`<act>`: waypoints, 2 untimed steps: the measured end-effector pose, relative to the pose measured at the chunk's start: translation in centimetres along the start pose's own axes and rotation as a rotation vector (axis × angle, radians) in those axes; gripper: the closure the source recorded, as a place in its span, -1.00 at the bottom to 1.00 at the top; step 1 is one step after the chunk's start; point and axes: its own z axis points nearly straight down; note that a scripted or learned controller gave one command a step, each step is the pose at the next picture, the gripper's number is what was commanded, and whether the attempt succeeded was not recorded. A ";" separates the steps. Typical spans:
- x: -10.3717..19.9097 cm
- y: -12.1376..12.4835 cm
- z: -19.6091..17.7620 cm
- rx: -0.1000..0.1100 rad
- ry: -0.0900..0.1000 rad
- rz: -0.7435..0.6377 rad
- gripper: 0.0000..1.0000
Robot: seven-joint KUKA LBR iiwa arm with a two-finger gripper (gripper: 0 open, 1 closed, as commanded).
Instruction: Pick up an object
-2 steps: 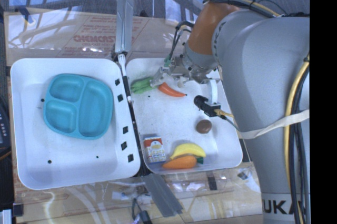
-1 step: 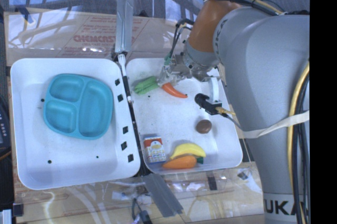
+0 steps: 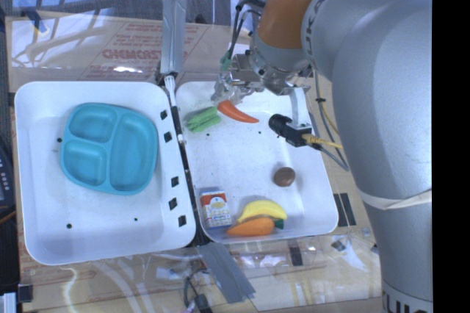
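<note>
1. So here's where I'm at: the arm (image 3: pixel 367 62) comes in from 3 o'clock and has the tool (image 3: pixel 233 87) parked low over the 12 o'clock end of the right bin (image 3: pixel 242 157), right above a small orange chili-shaped thing (image 3: pixel 236 112). It looks close to touching, but honestly I can't tell if the tool is clamped, released, or has anything in it; the wrist clutter hides it.

2. Progress, as I judge it: nothing is lifted yet. Everything sits flat on the bin floor, so the grab and the lift are both left to do. The chili looks like the target, going by where the tool is.

3. Just beside the chili, toward 9 o'clock, is a ridged green piece (image 3: pixel 203 119), sort of a bumpy pickle shape. Could easily get nudged.

4. Rest of the right bin: a round brown lump (image 3: pixel 284 176) near 4 o'clock, matte; down at 6 o'clock a little printed carton (image 3: pixel 214 208), a smooth yellow banana (image 3: pixel 262 210) and an orange carrot (image 3: pixel 250 227) tucked together, banana touching the carrot. All look like glossy plastic toy food.

5. Left bin (image 3: pixel 44 157) holds a teal divided plate (image 3: pixel 110 148), three compartments, rounded corners, smooth plastic.

6. Both bins are shallow, white and a bit speckled, sitting on a tabletop (image 3: pixel 110 47) covered with cardboard and tape.
</note>
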 end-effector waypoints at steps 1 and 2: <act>2.3 -2.6 1.9 0.011 0.001 -0.305 1.00; 2.5 0.2 1.5 0.006 -0.002 -0.053 1.00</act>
